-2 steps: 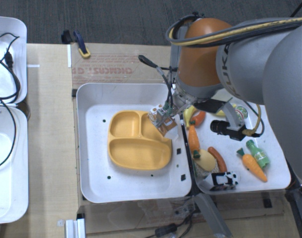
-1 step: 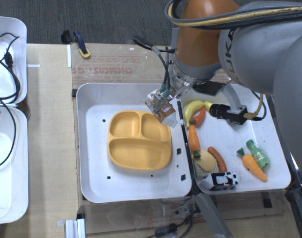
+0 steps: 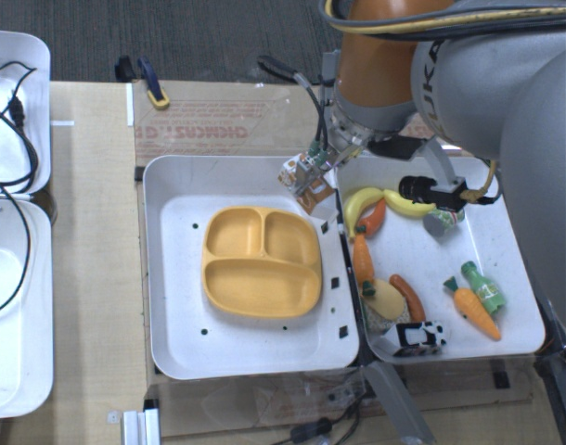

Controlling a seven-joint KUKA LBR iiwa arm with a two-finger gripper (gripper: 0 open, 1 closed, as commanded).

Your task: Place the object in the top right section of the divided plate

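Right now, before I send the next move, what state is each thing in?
Divided plate: flat in left bin, all sections bare.
Small packet: at the pincer, above the bins' shared wall; grip unclear.
Banana: lying in right bin.
Carrot: lying flat.
Green bottle: on its side.
Sausage: lying flat.

Left of and below the gripper (image 3: 313, 176), the plate (image 3: 262, 260) lay bare in an otherwise open left bin (image 3: 167, 276). Right of the gripper, a banana (image 3: 392, 202), carrots (image 3: 363, 258) and a bottle (image 3: 483, 287) crowded the right bin (image 3: 515, 248).
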